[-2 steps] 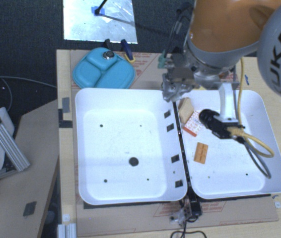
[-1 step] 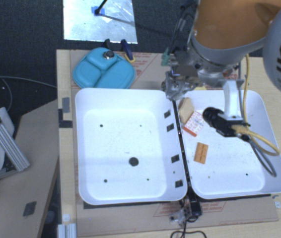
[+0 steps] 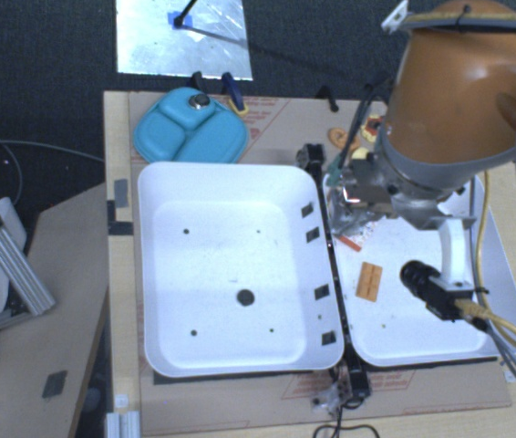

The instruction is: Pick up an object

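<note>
The orange block (image 3: 368,281) is my likeliest pick. It lies flat on the floor of the right bin (image 3: 422,358), near the wall shared with the left bin (image 3: 162,245), and nothing touches it. Just beyond it, a small red piece (image 3: 350,243) lies close to that same wall, nearly under my fingers (image 3: 347,210), which hang low over the bin's far left corner. My own wrist hides them, so I cannot tell whether they are spread or pressed together.

To do this well, I judge I should shift over the block, line up across its narrow sides and descend straight. I should also keep off the dividing wall so that nothing catches the rim. The red piece looks too thin and too near the wall for a sure grip, so I would leave it.

The left bin holds one small dark round thing (image 3: 245,297). Behind that bin, on the desk (image 3: 276,121), sits a blue tray (image 3: 191,128).
</note>
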`<action>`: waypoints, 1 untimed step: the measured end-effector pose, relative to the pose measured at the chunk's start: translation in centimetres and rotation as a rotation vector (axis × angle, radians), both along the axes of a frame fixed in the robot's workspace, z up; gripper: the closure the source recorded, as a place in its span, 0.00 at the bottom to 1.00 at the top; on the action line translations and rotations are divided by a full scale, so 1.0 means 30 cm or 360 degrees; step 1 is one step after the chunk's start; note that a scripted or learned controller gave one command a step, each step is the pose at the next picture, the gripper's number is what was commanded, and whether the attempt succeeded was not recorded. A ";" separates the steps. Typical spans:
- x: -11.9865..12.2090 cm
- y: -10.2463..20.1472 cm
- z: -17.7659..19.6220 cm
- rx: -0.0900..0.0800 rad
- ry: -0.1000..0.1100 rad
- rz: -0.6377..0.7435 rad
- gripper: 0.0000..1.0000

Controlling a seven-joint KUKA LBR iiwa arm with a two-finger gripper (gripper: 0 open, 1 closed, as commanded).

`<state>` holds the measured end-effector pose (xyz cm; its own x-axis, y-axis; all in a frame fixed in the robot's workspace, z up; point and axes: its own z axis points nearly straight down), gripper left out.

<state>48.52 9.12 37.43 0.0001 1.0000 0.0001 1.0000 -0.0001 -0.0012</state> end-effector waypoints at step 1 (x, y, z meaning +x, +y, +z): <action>0.006 -0.060 0.219 0.0001 -0.0011 0.0001 1.00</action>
